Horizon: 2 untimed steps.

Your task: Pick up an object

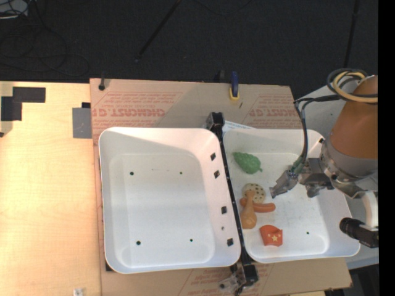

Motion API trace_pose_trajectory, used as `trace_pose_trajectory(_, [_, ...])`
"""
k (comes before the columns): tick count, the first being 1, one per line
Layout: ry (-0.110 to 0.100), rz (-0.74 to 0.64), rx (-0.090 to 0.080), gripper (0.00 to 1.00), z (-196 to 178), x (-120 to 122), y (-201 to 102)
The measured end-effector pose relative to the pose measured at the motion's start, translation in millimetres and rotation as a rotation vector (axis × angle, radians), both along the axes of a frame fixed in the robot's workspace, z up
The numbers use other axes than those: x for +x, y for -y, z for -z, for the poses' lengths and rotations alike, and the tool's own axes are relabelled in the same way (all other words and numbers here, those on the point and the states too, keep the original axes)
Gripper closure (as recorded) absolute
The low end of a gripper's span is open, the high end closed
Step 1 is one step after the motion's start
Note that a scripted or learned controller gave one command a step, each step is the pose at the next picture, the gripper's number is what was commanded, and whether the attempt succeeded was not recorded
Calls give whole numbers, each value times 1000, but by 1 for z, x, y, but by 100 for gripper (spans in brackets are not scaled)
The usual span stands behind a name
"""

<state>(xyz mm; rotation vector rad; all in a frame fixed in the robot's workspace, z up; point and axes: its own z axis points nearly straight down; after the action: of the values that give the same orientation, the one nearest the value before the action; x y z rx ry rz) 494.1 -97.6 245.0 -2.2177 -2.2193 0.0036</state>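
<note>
Leafy green toy (247,162) (plastic, seemingly), red wedge (271,235).

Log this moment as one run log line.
pincer above right bin | nothing seen held | green piece, sausage, red piece lying in bin

The arm (358,128) is a rounded grey casing with a broad orange band behind the gripper (281,187). Yellow and black cables loop above that band, and one dark cable runs down towards the gripper. The gripper itself is grey metal, angular
</note>
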Motion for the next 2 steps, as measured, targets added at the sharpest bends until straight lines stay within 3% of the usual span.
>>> trace_pose_trajectory(1, [-9,1,1,0,157,-10,-17])
trace_pose_trajectory(2, [-3,9,0,100,140,-8,-13])
